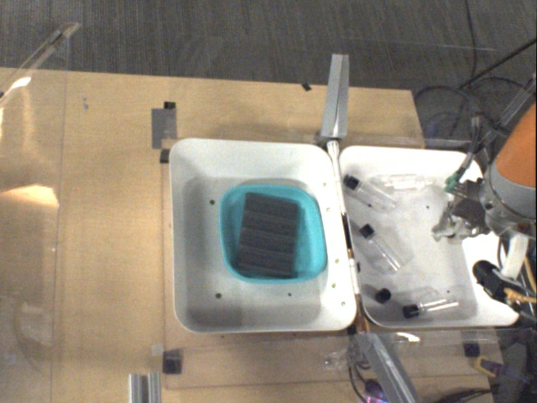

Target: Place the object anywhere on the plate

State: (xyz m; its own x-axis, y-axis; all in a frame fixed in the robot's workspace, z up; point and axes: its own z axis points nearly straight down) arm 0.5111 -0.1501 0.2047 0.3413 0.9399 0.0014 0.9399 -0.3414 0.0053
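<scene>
Two white bins side by side on a wooden desk (92, 250). In the left bin (193, 300), a turquoise plate (315, 238) with a dark ribbed block (268, 238) lying flat on it, covering most of its middle. In the right bin (394, 313), several clear tubes with black caps, hard to make out against the white floor: one (373, 190) near the top left corner, one (379, 246) lower and slanted, one (430, 308) close to the front wall, plus a lone black cap (383, 294) whose tube cannot be traced. Faint glassy shapes near the back, too washed out to count.

Arm (516, 162) cut off by the right edge, orange band only partly in frame. Hand (457, 212) low over the right side of the right bin, small and blurred, fingers merging with bright glare; cannot tell whether spread or closed, nor whether anything sits between them. Dark cables at the lower right, tangled and unclear.
</scene>
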